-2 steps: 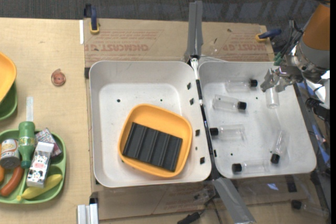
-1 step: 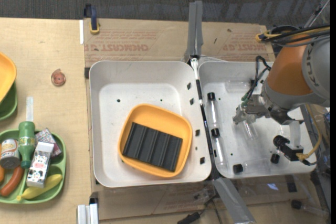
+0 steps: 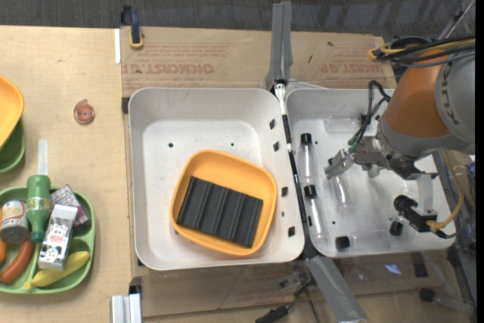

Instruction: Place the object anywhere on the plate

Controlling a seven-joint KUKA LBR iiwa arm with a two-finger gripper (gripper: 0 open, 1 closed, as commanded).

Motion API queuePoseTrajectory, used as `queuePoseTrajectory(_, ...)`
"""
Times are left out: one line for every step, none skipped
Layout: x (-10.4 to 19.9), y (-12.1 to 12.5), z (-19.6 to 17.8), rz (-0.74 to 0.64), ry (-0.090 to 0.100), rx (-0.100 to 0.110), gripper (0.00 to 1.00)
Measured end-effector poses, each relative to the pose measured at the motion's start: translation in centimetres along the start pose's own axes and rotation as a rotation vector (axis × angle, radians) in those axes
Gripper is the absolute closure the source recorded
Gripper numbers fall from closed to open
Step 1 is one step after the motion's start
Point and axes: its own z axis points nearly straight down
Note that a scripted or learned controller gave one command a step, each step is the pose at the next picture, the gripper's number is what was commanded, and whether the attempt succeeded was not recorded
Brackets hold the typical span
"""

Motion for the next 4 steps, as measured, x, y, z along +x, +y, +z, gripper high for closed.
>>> queuePoseTrajectory(4.5,-3.9,-9.4,-0.022,-0.001,-0.002,0.00)
queuePoseTrajectory(0.3,-5.3,-12.2,-0.019,-0.001,-0.003,0.00)
queuePoseTrajectory(-3.5,-6.8,-8.3,0.086,0.000,0.001,0.00)
queuePoseTrajectory(-2.5,-6.7,-10.2,0.152,-0.001,-0.002,0.00)
